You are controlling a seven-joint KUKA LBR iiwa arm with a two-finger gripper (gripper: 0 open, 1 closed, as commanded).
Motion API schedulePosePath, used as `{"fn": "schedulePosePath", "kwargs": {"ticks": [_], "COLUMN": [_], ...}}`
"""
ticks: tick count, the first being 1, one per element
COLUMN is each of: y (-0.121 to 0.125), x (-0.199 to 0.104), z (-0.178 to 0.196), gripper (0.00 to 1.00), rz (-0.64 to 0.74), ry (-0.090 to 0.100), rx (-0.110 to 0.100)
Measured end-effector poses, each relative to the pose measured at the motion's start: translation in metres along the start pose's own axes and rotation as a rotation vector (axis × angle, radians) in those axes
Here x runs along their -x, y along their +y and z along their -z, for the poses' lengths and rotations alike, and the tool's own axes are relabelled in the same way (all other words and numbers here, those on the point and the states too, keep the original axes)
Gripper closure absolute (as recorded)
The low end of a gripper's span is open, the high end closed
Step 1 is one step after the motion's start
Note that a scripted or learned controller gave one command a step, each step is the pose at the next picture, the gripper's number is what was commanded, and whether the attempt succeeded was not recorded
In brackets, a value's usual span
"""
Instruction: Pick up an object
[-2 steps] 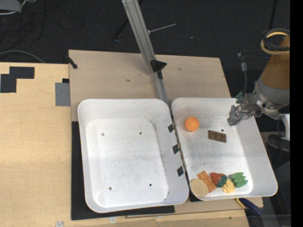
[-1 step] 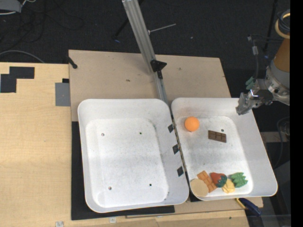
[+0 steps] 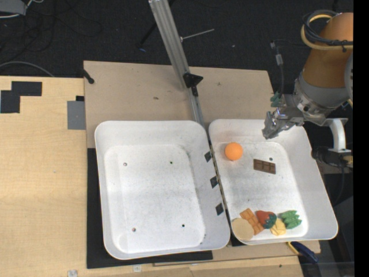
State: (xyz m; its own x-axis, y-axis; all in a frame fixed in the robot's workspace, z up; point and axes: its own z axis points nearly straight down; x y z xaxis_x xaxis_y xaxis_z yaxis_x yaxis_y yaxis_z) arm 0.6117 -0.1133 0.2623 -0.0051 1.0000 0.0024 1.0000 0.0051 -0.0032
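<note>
The claw (image 3: pixel 272 130) hovers over the right bin's (image 3: pixel 323 212) far edge; I cannot tell its grip state. An orange ball (image 3: pixel 233 151) lies down-left of it, a brown block (image 3: pixel 264 166) just below, and toy food (image 3: pixel 268 222) well below.

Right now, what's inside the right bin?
The right bin holds an orange ball, a brown block and a cluster of small toy foods. Anything under that cluster is covered.

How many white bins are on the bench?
2. The left bin sits at the middle of the bench; the right bin is next to it and holds an orange ball and a brown block.
</note>
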Motion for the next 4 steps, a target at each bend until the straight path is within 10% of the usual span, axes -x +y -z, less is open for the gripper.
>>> {"fn": "schedulePosePath", "kwargs": {"ticks": [4], "y": [0.051], "x": [-0.203], "z": [-0.02], "gripper": [1.0], "rz": [-0.002], "ry": [-0.001], "rx": [0.002]}}
